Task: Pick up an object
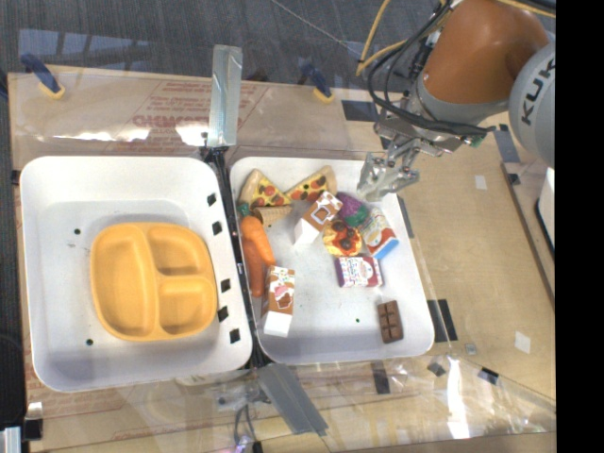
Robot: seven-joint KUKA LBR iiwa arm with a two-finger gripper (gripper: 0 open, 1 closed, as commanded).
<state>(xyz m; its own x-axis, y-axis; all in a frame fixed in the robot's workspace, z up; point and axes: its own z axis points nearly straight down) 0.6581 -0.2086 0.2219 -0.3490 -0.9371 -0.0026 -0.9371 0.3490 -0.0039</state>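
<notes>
1. Camera view has the gripper (385, 179) hanging over the far right corner of the right bin (415, 300), just above the rim; whether its fingers are spread or closed, I cannot tell from this slant, and nothing shows between them.
2. Toy food clusters in that bin: two pizza slices (264, 193) at the far wall, a carrot (255, 248) along the left wall, small cartons and a pile of fruit (345, 226) in the middle, and a chocolate bar (390, 320) alone near the front right.
3. My pick of target is the carrot, since its shape is easiest to read.
4. Handling, as a guess: it looks like hard, light plastic, stiff and smooth, so it may slip or roll under a loose pinch. Not fragile.
5. Best hold seems to be across the thick middle, jaws closing across the width.
6. Long axis runs far-to-near, parallel to the divider, with the thick end to the far side and the taper toward the front.
7. Watch the wall: the carrot lies just beside it, leaving little room for one finger.
8. Over in the left bin (38, 253) sits a yellow divided tray (151, 279), well apart from the action.
</notes>
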